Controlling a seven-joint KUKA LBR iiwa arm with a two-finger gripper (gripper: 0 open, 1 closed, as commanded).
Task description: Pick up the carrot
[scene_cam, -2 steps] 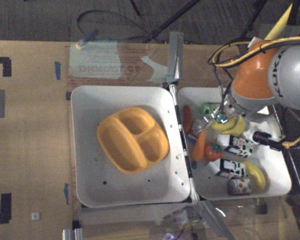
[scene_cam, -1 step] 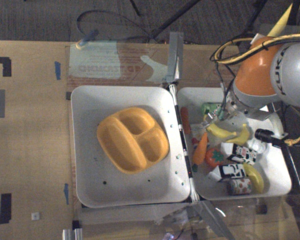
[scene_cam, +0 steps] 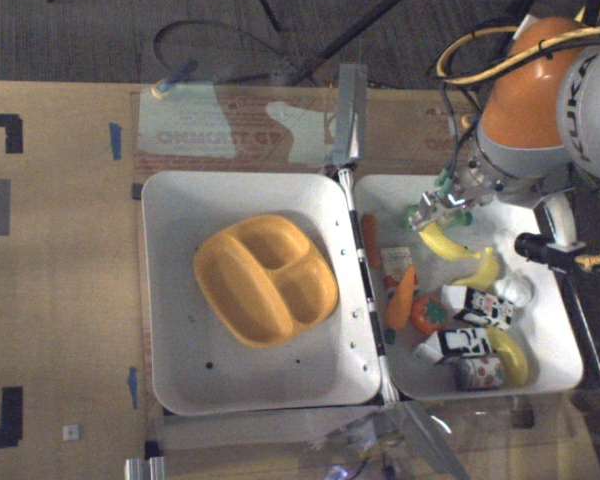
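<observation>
The carrot lies in the right bin, close against that bin's left wall, roughly halfway along it. Its long axis runs nearly parallel to that wall, tilted a little: the narrow end points up toward the far edge, the thick end down toward the near edge. A red tomato-like toy sits touching or just beside its lower right flank, and a small reddish sausage-shaped piece lies above it along the same wall.

The tool hangs over the far part of the right bin, near its back edge and right above a banana. From there the carrot lies toward the near-left, so the move, as I judge it, must travel down the bin toward the near edge and a little leftward to the wall. I cannot tell how the tool is set from here; it is a tangle of metal and green bits and nothing is visibly held in it.

The arm comes in from the far right corner of the table, its big orange dome bulking over the bin's back corner, wrist bent downward and inward.

The snag I would expect is the wall: a grip would probably need to close across the carrot's width, with one side squeezed against the bin's edge and the tomato crowding the other.
</observation>
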